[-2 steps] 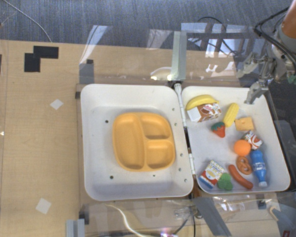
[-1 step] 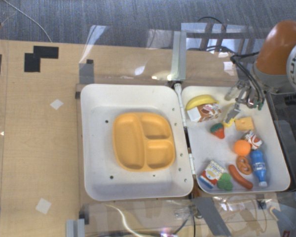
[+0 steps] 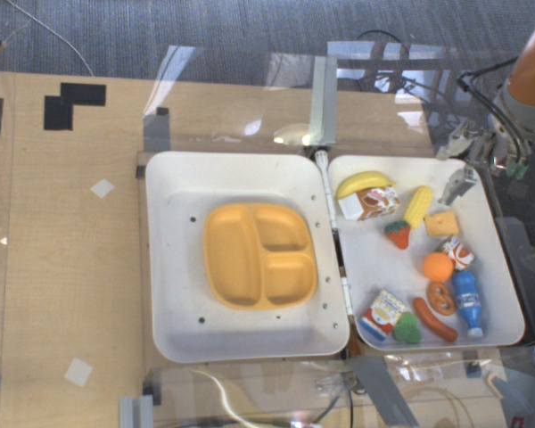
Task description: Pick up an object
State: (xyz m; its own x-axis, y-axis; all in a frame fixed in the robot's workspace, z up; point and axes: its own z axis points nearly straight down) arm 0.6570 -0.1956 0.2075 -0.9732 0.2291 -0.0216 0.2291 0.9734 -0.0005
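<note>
A: Where's the gripper (image 3: 461,185)?

B: Above the right bin's (image 3: 508,266) far edge, near the cheese wedge (image 3: 441,224) and corn cob (image 3: 417,205). Nothing sits between its fingers; whether they're spread, I can't tell.

A: Which object looks easiest?

B: Probably the corn: likely light, rigid plastic, perhaps slick. I'd pinch it across its narrow middle. The yellow tray (image 3: 259,255) lies in the left bin (image 3: 174,239).

A robotics lab: taped plywood bench (image 3: 62,239), two white bins (image 3: 174,239), aluminium framing (image 3: 322,96), loose cables (image 3: 36,25)
</note>
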